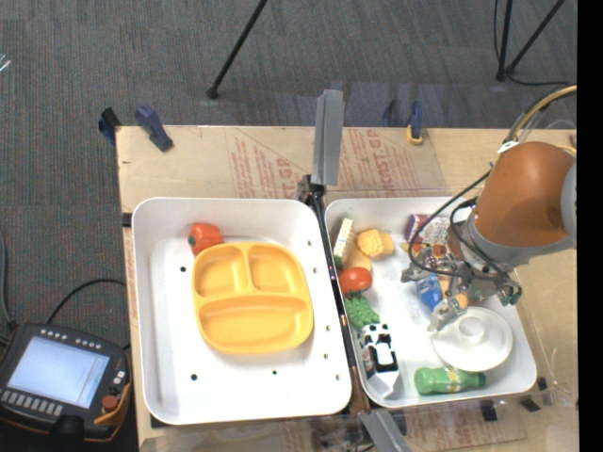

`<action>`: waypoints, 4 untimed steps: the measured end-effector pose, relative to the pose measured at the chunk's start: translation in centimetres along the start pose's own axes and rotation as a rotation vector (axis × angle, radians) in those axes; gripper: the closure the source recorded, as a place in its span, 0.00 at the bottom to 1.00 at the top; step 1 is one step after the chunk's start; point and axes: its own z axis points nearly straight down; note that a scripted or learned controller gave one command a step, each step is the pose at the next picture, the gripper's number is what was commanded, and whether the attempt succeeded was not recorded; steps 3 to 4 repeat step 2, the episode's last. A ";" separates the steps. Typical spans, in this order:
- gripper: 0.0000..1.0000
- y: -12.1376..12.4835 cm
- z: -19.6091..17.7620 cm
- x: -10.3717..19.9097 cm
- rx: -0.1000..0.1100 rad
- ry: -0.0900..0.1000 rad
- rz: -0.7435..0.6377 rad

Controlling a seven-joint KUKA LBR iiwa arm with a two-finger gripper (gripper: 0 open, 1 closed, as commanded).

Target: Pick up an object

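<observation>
Claw (459, 295) half hidden under arm, grip state cannot be told; white bowl (474, 339) just below claw.

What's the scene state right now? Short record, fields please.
left bin: yellow divided tray; red pepper at the tray's far-left corner
right bin: corn, tomato, green leafy piece, black-and-white toy, green bottle, white bowl, blue item
arm: over the right bin, reaching in from the right
gripper: low, at the white bowl's far-left rim, beside the blue item
held: nothing visibly held
</observation>
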 end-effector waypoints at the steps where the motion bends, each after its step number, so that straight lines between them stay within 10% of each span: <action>1: 1.00 0.0 -1.0 -0.1 0.002 -0.006 0.000; 2: 0.00 0.0 -0.9 -0.1 0.001 -0.004 0.000; 4: 0.00 0.0 -0.9 -0.1 0.001 -0.004 0.000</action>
